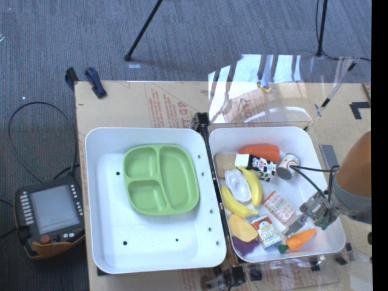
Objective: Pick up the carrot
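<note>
2 shallow white bins sit side by side on the bench: the left bin (103, 162) holds a green divided plate (161, 179) with 3 compartments, smooth moulded plastic, while the right bin (315, 139) holds a crowded heap of toy groceries. My gripper (312, 214) hangs low over the right bin's near right corner, its metal fingers pointing down and left toward the clutter; whether they stand apart or together I cannot tell. Just beside it, toward the near wall, lies a small orange carrot (301, 239), tapered, with a green stub at its left end, resting flat on the bin floor, its tip close to my fingers. I judge that I am stationed here because this carrot is the nearest reachable target; nothing sits between my fingers. 1 larger orange piece (260, 151), rounded and glossy, lies at the far wall and may also be a carrot. Between them: 2 yellow bananas (245, 194), curved and smooth, a white shell-like piece (237, 185), a cow-print carton (262, 167), a small can (287, 164) on its side, a flat snack packet (279, 207) and a purple piece (244, 245).
</note>
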`<action>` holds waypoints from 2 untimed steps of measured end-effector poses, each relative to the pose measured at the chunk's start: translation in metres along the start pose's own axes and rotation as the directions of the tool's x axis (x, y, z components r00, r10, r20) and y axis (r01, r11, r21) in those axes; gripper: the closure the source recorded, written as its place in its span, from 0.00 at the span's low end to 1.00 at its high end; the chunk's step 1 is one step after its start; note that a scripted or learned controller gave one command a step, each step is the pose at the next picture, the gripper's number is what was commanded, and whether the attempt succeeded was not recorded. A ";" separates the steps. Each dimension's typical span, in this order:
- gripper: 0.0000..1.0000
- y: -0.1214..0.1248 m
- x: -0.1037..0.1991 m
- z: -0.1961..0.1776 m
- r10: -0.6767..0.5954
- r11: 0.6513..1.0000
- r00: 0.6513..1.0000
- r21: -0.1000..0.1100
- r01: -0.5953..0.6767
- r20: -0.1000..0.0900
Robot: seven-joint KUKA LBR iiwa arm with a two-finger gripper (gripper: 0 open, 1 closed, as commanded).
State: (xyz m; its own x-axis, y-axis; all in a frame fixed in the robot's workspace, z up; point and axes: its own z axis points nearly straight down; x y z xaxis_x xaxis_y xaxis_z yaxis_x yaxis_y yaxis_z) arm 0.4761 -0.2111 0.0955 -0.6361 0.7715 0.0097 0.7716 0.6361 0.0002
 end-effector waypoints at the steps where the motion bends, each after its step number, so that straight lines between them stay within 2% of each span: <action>1: 0.00 0.016 0.020 0.008 -0.315 0.949 0.949 0.002 0.315 0.006; 2: 1.00 0.017 0.020 -0.001 -0.305 0.952 0.952 -0.001 0.305 0.005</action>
State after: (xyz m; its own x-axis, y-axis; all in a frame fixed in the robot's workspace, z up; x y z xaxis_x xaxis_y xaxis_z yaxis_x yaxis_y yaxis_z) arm 0.4763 -0.1851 0.0969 -0.8411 0.5409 0.0040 0.5409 0.8411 0.0040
